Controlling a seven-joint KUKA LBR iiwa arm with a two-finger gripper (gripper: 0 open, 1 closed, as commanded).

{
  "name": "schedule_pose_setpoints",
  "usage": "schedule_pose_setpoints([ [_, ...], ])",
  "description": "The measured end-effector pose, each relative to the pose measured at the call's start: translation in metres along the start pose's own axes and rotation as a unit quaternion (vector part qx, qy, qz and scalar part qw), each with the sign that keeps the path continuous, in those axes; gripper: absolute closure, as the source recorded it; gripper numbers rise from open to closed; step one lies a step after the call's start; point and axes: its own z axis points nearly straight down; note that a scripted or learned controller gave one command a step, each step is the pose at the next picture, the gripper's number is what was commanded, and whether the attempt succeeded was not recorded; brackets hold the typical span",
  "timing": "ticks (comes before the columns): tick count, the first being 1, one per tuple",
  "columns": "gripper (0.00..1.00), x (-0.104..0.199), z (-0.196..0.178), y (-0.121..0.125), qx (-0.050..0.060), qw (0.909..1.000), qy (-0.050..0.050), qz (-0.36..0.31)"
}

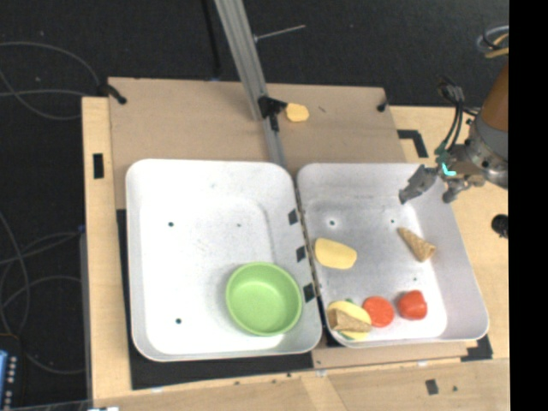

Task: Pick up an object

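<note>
Approach step, by my reading: nothing lifted yet. The gripper [434, 186] hangs over the upper right corner of the right-hand shallow white bin [368, 187], at about 2 o'clock from that bin's middle. Its two dark fingers [413, 186] stand apart, with nothing between them.

Nearest candidate: a small tan cone-shaped piece [417, 245], lying flat on the bin floor at about 6 o'clock from the gripper, near but apart from it. It points toward 10 o'clock, wider end toward 4 o'clock; surface looks rough, like a wafer.

Other items in the same bin: a pale yellow rounded lump [335, 254] near the left wall; a red block [413, 305] and a red-orange ball [378, 311] just beside each other at the lower edge; a yellow and brown piece [350, 318] in the lower left corner.

The left white bin [197, 204] carries a green plastic bowl [264, 298] at its 5 o'clock.

Next move, as I judge it: shift toward 6 o'clock, turn the fingers across the cone's narrow width, descend, close. Risk: cone rolling or slipping out of the fingers.
</note>
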Motion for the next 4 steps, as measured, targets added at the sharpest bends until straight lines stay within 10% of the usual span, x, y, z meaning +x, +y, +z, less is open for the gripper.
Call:
schedule_pose_setpoints([
  [2, 0.00, -0.006, 0.125, 0.002, 0.003, 1.0000, 0.000, 0.003],
  [3, 0.00, -0.008, 0.124, 0.002, 0.001, 1.0000, -0.001, 0.003],
  [4, 1.00, -0.009, 0.112, 0.003, -0.001, 1.0000, -0.002, 0.003],
])
